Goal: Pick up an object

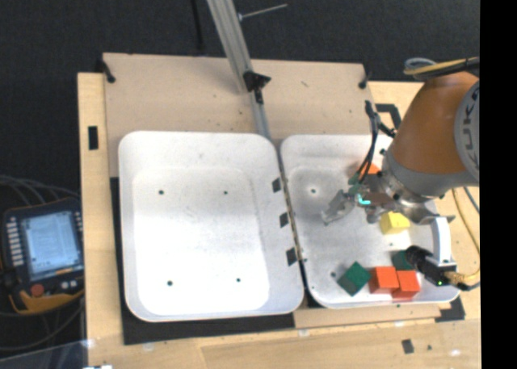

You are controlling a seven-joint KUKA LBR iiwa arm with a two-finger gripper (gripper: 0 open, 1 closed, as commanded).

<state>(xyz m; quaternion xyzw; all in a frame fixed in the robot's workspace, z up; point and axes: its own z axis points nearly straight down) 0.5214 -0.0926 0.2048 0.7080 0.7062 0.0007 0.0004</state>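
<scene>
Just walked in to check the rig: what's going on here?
The KUKA arm reaches into the right bin, its gripper low over bare floor with nothing seen between its fingers. A yellow block, green block and orange blocks lie nearby along the bin's near side. No pick yet.

the scene is evenly and fairly brightly lit from above, with no hard-edged shadows; the two white bins [202, 222] read almost blown out, their surfaces washed to a flat pale tone with only faint grain; the dark floor [97, 4] around the counter [178, 85] falls near black and holds little detail; the picture is soft and low in resolution throughout; the end effector [335, 210] is smeared and indistinct; small blocks show blurred edges.
</scene>
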